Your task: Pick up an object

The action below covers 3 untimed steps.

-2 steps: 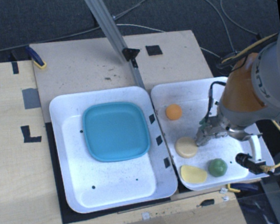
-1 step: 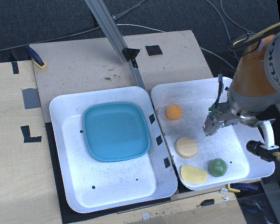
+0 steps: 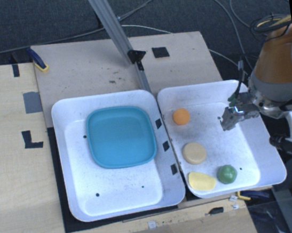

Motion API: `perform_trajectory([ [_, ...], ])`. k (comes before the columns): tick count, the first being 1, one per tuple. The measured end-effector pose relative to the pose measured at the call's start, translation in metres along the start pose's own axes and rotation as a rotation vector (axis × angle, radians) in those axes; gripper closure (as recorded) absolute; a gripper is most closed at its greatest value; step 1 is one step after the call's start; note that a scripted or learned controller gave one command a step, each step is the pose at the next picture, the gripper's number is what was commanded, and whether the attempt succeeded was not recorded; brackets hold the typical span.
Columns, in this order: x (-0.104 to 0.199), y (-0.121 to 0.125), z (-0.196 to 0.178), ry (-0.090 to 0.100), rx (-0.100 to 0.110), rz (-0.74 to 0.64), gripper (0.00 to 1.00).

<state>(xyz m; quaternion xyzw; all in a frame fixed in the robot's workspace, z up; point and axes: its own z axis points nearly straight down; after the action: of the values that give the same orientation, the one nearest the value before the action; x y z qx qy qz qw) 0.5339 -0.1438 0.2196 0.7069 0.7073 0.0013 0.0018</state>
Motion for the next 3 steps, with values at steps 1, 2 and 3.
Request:
perform_trajectory([
  [1,0.0,0.0,-0.012,0.001,0.004,0.0,1.0],
  [2,0.057,-0.002,-0.006,0.002,0.005,-0.003,1.0],
  [3,0.103,-0.003,0.0,0.001,0.006,-0.003,1.0],
])
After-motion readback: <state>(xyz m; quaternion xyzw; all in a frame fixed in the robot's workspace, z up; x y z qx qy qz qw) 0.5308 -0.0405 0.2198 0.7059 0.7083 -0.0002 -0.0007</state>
